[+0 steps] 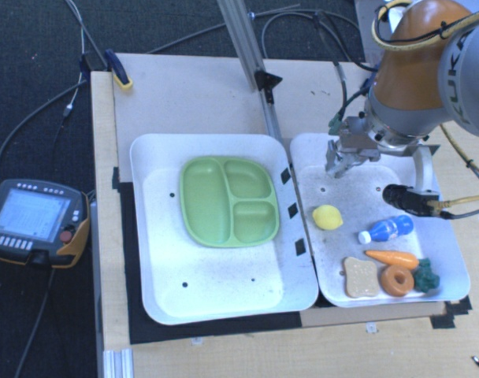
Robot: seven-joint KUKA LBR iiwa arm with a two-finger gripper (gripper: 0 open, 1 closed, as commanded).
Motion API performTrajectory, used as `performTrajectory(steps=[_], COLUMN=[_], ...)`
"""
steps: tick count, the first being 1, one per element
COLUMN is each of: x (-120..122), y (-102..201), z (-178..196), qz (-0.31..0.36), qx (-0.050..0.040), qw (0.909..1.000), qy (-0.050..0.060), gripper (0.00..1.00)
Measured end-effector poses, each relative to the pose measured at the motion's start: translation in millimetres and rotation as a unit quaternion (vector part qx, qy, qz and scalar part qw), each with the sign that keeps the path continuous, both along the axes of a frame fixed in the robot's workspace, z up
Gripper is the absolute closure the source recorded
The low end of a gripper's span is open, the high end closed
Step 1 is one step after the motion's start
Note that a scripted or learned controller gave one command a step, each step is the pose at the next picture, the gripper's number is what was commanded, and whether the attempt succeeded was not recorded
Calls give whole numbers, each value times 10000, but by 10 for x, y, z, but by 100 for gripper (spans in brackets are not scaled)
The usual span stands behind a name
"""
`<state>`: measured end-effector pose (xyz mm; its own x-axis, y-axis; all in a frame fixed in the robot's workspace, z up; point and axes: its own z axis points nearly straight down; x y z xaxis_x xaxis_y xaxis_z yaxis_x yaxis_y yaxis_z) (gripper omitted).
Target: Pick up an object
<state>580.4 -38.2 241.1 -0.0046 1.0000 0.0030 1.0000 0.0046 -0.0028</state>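
My gripper (339, 164) hangs open over the far left part of the right bin (381, 181), with nothing between its fingers. Nearer the front, a yellow lemon (328, 217) lies below the gripper and apart from it. To the lemon's right lies a small blue bottle (387, 229). In front of the bottle an orange carrot (392, 257) with a green top (425, 275) rests crosswise. A slice of bread (360, 278) and a brown doughnut (397, 280) sit at the bin's front edge.
A green divided plate (228, 201) lies in the left bin (162, 290). A metal pole (243, 34) slants up from between the bins at the back. A teach pendant (36, 223) lies on the floor at the left.
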Motion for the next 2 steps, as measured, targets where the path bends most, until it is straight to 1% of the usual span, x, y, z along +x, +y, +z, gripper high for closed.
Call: performTrajectory(steps=[1, 2], x=[-183, -400], y=[471, 976], z=[-142, -41], qz=[2, 4], qx=[-2, -1], qw=[10000, 10000], qy=[8, 2], gripper=[100, 100])
